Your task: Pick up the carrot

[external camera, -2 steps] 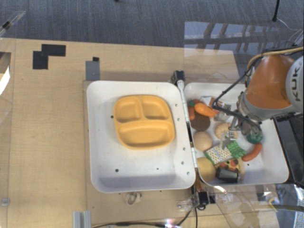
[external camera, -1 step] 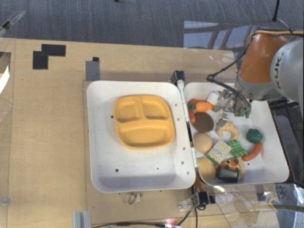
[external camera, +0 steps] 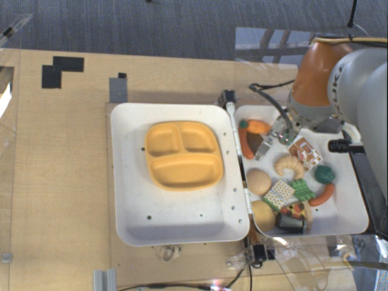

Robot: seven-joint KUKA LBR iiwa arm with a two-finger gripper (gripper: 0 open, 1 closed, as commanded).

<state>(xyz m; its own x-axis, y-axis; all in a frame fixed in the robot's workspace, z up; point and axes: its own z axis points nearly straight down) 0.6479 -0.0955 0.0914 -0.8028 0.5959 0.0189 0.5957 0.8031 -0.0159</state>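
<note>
The carrot (external camera: 257, 127), orange with a green top, lies at the far left corner of the right bin (external camera: 348, 217). My gripper (external camera: 265, 145) hangs low over the bin just in front of and to the right of the carrot, its tip pointing down and left. A dark brown-red toy food (external camera: 249, 143) sits right beside the tip. The carrot's whole length is visible on the bin floor, and nothing appears lifted. The grey arm with its orange band (external camera: 315, 77) reaches in from the right.
The right bin also holds a croissant (external camera: 290, 165), a patterned box (external camera: 305, 152), a green broccoli (external camera: 324, 174), a red sausage (external camera: 324, 194), a beige bun (external camera: 259, 180), a yellow ball (external camera: 262, 213) and a black can (external camera: 290, 224). A yellow divided plate (external camera: 183, 155) lies in the left bin (external camera: 130, 217).
</note>
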